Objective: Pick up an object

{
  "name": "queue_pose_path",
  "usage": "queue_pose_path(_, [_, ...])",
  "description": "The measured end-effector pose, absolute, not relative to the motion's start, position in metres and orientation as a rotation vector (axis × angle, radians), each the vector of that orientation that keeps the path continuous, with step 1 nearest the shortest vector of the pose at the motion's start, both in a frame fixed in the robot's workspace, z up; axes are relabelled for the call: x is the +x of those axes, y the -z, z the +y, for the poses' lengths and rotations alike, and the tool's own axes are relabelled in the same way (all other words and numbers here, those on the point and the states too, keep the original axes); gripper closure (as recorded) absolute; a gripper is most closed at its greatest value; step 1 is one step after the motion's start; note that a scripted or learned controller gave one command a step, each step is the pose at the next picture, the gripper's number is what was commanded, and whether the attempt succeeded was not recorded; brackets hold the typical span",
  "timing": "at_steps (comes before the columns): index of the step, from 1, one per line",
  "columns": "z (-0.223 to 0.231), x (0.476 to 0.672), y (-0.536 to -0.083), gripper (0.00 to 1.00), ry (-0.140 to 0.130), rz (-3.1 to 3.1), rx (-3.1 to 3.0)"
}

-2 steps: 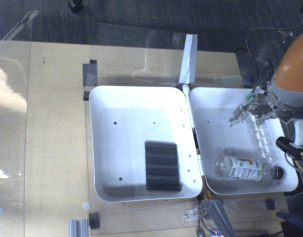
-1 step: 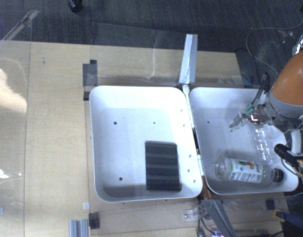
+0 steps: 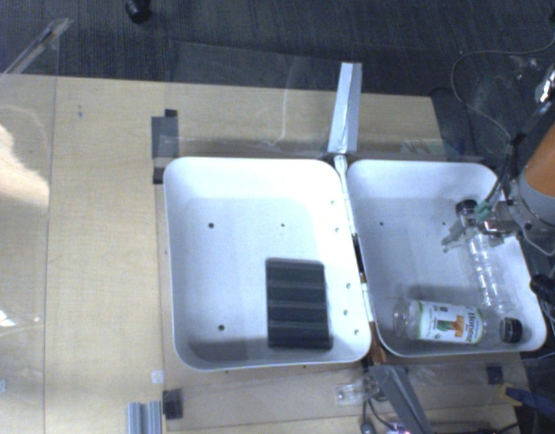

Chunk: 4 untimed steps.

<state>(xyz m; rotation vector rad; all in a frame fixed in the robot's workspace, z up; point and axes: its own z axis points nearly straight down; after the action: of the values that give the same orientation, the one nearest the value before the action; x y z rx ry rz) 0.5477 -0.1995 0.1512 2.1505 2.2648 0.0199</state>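
The gripper (image 3: 474, 220) hovers in the right bin (image 3: 395, 188) above a clear bottle (image 3: 488, 274); whether its jaws are apart cannot be told. A centred, straight descent would serve best

The arm (image 3: 541, 174) reaches in from the right edge, its orange band showing above the wrist. Its gripper (image 3: 469, 222) points leftward, hanging low at the right side.
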Motion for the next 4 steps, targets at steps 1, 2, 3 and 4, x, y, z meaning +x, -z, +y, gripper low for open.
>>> queue_pose_path(1, [-0.206, 0.621, -0.093, 0.0, -0.015, 2.341, 2.066])
queue_pose_path(2, [-0.206, 0.669, -0.089, 0.0, 0.006, 2.507, 1.905])
queue_pose_path(3, [-0.21, 0.664, -0.089, 0.0, 0.014, 2.636, 1.723])
queue_pose_path(4, [-0.203, 0.663, -0.087, 0.0, 0.028, 2.728, 1.572])
